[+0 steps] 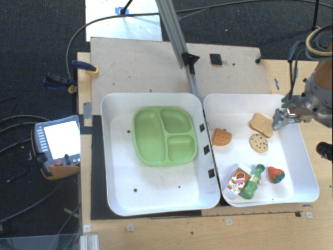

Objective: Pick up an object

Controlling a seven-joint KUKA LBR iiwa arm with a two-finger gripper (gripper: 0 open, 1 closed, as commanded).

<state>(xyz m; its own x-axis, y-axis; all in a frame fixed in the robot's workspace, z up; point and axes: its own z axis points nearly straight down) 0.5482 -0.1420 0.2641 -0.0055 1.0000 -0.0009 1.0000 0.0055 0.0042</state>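
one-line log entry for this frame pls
task: pick object | gripper: over right bin, beside toast, nothing seen held | right bin: toast, cookie, waffle, bottle | left bin: green tray

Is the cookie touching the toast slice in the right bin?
Apart. The camera view shows a thin strip of white bin floor between the toast slice and the cookie below it.

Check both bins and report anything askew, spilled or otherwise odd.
Nothing looks spilled or damaged. The green bottle lies on its side against the small carton in the right bin. The green divided plate sits slightly rotated in the left bin.
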